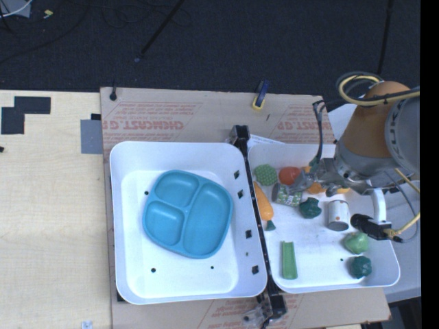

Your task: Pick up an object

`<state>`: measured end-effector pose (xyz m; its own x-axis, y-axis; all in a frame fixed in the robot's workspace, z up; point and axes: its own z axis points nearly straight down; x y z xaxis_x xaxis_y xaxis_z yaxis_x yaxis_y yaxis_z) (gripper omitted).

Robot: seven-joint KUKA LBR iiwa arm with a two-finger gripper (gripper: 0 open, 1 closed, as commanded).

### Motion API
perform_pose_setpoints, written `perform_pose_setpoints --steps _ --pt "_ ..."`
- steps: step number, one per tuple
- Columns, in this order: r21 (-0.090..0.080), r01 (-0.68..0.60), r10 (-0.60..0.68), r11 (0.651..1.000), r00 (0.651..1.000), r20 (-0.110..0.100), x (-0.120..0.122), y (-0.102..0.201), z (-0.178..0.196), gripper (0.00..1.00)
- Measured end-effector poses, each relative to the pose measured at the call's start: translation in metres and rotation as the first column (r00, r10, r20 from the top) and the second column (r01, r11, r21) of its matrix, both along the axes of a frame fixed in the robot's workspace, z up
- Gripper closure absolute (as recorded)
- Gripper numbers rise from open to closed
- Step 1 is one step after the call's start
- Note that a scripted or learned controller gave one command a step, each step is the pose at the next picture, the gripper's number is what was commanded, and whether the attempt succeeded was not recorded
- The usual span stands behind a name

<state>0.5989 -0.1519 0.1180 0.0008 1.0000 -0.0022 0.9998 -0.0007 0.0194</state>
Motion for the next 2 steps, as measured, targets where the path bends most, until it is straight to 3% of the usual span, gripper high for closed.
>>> perform_pose_setpoints --steps 1,2 --pt "0.001 0.004 -0.004 1.0 1.0 0.002 0.001 -0.001 0.01 1.0" --pt "0.002 -0.001 0.001 1.0 1.0 -0.018 0.009 0.003 0.059 1.0"
